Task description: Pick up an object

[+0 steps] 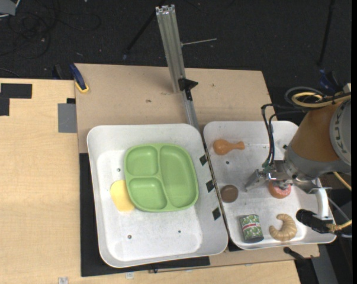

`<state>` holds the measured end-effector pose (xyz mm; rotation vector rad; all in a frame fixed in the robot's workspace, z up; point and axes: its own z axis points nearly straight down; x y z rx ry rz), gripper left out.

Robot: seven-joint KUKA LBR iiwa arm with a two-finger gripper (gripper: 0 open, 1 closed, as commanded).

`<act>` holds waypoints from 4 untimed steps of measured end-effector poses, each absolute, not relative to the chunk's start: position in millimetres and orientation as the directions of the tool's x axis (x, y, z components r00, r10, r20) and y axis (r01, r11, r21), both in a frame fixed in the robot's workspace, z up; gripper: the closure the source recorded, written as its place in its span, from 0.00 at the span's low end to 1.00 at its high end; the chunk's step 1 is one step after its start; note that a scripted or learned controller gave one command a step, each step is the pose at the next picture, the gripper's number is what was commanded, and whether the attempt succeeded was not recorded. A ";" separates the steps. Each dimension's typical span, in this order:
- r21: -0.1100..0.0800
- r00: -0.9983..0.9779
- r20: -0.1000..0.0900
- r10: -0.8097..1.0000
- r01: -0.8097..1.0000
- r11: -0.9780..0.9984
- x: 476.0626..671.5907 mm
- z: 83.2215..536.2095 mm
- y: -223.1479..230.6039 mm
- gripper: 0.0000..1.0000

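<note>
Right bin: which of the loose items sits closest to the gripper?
The small pink-red item, right under the gripper. The brown disc, orange piece, green can and croissant lie farther off.

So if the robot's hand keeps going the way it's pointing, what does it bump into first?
Probably the small round brown disc. The hand points left toward it across the right white bin, though depth is hard to judge.

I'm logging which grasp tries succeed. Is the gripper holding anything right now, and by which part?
It cannot be told. The gripper is low in the right bin, right at a small pink object, but the wrist hides whether the jaws have it.
</note>
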<state>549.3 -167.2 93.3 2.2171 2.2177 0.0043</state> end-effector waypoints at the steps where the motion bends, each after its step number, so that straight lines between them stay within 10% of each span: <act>1: 0.022 0.005 -0.018 1.000 1.000 -0.005 551.6 107.5 -173.8 1.00; 4: -0.003 -0.005 0.003 1.000 1.000 0.005 553.9 207.5 -106.1 1.00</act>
